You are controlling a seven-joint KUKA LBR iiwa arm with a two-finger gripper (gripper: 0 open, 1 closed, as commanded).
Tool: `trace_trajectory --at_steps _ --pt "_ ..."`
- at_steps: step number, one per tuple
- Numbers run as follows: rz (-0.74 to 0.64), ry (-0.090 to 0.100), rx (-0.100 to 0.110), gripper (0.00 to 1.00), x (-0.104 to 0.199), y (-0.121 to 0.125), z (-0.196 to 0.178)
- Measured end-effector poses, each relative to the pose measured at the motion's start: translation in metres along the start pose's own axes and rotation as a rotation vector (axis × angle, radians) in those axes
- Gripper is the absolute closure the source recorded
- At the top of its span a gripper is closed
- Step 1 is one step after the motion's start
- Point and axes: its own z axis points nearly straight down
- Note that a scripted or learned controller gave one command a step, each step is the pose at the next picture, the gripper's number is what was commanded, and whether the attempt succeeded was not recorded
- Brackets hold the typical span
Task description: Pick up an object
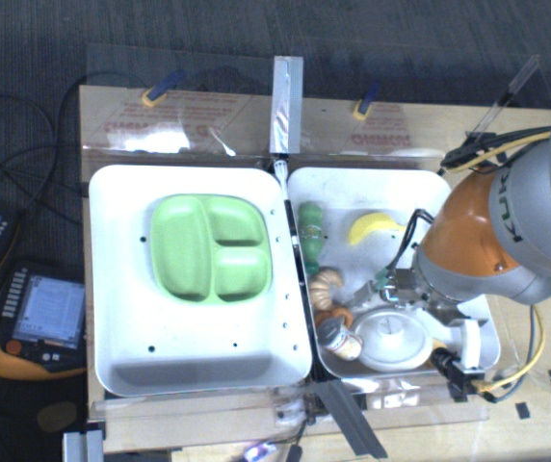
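Camera view: two white bins. Left bin (112, 258) carried one green divided tray (210, 246), central. Right bin (430, 186) was crowded: one green bottle (309, 229) along its left wall, one banana (374, 226) mid-back, a brown shell-like item (326, 287), one round white lid (391, 339) at front. Gripper (391, 292) sat above the lid; grip state not discernible.

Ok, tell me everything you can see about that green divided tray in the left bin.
The green divided tray is a pale lime green, smooth and matte like moulded plastic, with rounded corners. It has three compartments: one long one down its left side and two smaller ones stacked on its right, split by raised ridges. It lies flat, open side up, on the floor of the left bin, toward the far half and roughly centred. Nothing sits in it, and it looks clear of the bin's walls.
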Motion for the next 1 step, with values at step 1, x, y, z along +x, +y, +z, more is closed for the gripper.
trace_trajectory --at_steps 1 --pt "-0.260 0.008 0.019 0.00 0.0750 0.0273 -0.0920"
